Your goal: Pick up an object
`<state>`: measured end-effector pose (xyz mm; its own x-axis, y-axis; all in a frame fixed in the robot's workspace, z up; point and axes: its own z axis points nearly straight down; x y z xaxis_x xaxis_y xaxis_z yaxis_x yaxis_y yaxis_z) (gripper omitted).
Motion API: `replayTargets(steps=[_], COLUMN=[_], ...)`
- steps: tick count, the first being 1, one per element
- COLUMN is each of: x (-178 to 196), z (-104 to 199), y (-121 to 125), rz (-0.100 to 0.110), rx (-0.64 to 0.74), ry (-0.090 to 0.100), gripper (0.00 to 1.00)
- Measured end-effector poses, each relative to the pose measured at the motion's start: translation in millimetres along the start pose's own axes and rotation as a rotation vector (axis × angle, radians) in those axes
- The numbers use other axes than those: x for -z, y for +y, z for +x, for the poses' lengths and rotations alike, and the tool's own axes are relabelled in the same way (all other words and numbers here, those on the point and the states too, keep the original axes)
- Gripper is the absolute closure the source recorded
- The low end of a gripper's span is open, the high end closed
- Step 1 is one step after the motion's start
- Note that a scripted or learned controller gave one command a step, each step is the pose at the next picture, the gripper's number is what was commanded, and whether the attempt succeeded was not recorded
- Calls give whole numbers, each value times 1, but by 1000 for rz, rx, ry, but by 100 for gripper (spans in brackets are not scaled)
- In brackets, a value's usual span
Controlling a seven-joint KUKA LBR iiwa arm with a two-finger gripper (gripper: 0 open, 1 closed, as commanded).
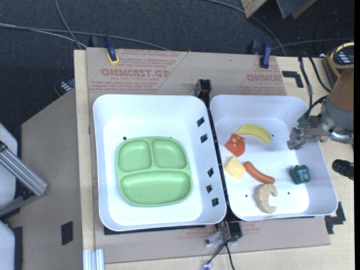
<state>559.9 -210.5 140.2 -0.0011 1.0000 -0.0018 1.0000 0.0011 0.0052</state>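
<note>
The light is even and fairly bright across the middle of the frame, falling from overhead. Both white bins come close to washing out: the floor of the left bin (pixel 107 151) around the green divided plate (pixel 153 170) is nearly featureless, and the right bin (pixel 281 108) is much the same. Shadows are soft and short, a faint grey rim just under the plate and the small toys. The dark floor along the top stays dim. Detail is slightly soft throughout, the printed cardboard lettering at upper centre only roughly legible. The arm (pixel 343 103) at the right edge looks a little blurred.
</note>
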Motion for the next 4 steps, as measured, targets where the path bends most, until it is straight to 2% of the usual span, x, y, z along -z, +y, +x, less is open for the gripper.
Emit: replayTargets(steps=[1, 2, 3, 4], x=[46, 111, 109, 102], z=[-6, -8, 34, 96], y=[2, 3, -5, -10], rz=[-1, -3, 7, 8], rx=[-1, 1, 3, 6], ry=[-1, -1, 5, 6], gripper=[100, 100, 100, 100])
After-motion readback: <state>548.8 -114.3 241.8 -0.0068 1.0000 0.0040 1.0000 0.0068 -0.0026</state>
